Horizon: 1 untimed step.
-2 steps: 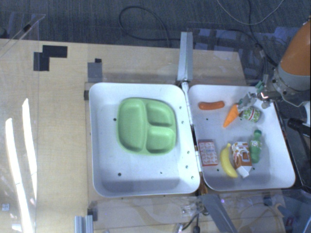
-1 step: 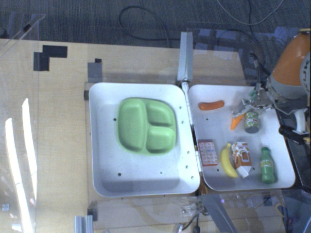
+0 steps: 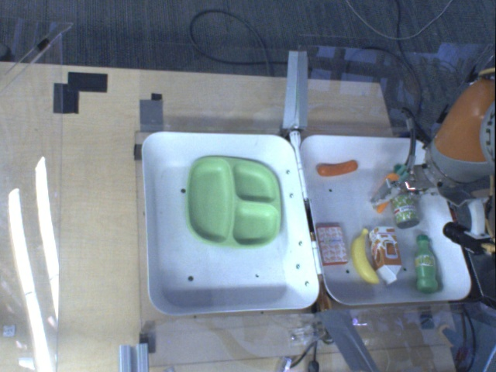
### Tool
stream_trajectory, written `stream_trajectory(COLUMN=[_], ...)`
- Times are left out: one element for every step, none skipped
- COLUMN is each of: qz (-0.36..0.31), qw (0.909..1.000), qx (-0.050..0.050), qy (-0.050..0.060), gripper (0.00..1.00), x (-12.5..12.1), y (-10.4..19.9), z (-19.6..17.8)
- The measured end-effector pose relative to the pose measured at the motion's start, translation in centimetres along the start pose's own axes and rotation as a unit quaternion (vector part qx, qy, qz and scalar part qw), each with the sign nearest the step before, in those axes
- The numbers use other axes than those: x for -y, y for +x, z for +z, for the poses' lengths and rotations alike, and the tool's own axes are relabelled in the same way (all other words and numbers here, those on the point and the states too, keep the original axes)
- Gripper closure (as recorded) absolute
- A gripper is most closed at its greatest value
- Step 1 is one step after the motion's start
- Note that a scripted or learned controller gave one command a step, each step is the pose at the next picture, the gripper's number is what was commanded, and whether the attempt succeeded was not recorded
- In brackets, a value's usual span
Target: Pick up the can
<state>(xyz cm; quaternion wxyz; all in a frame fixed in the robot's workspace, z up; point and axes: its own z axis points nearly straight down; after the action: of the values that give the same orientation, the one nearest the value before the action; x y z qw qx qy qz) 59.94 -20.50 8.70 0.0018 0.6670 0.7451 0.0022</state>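
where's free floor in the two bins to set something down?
Left bin: bare strip along the near wall, below the green tray, and a narrower margin to its left. Right bin: open patch between the sausage and the card. Crowded: near right side, with banana, box, green bottle, can and gripper.

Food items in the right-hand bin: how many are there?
6: hot dog at the back, can near the arm, card front left, banana, carton, green bottle. The arm may hide more.

bench point(image 3: 77, 208) — wood | bears left bin point(image 3: 167, 285) | right bin point(image 3: 349, 285) — side by side
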Motion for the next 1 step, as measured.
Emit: stream_trajectory(qz=[-0.001], qw=[1.0000], qx=[0.001], qy=[-0.003], gripper=[1.00], x=[-0.19], y=[0.00], z=[-1.19])
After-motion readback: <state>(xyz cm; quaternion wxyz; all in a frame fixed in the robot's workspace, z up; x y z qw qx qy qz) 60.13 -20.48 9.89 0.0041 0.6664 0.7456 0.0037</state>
